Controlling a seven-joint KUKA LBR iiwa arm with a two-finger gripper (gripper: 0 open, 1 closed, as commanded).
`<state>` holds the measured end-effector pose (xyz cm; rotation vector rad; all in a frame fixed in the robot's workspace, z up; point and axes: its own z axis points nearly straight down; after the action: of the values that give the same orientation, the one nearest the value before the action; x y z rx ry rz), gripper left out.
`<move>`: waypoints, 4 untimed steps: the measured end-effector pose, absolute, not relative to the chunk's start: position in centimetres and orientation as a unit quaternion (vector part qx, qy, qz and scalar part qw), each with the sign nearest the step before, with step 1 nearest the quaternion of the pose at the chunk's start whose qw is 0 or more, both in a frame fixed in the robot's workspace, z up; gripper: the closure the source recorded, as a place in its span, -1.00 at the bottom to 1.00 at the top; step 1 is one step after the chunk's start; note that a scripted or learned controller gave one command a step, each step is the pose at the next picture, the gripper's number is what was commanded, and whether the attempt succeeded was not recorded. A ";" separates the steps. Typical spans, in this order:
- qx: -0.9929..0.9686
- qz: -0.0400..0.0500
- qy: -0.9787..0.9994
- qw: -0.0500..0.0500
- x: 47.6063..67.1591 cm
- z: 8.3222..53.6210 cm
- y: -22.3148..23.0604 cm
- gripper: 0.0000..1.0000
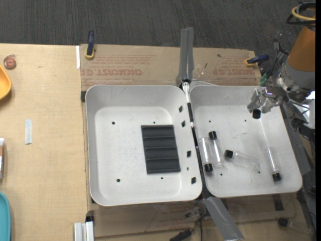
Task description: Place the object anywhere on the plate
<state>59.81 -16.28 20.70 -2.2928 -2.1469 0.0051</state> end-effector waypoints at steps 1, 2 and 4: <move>-0.689 0.001 -0.725 0.000 61.9 20.5 -8.0 1.00; -0.671 0.002 -0.742 0.001 60.4 19.0 0.4 1.00; -0.814 0.004 -0.581 0.000 52.9 22.5 12.5 1.00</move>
<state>52.91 12.49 22.48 -2.5575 -1.8237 0.0111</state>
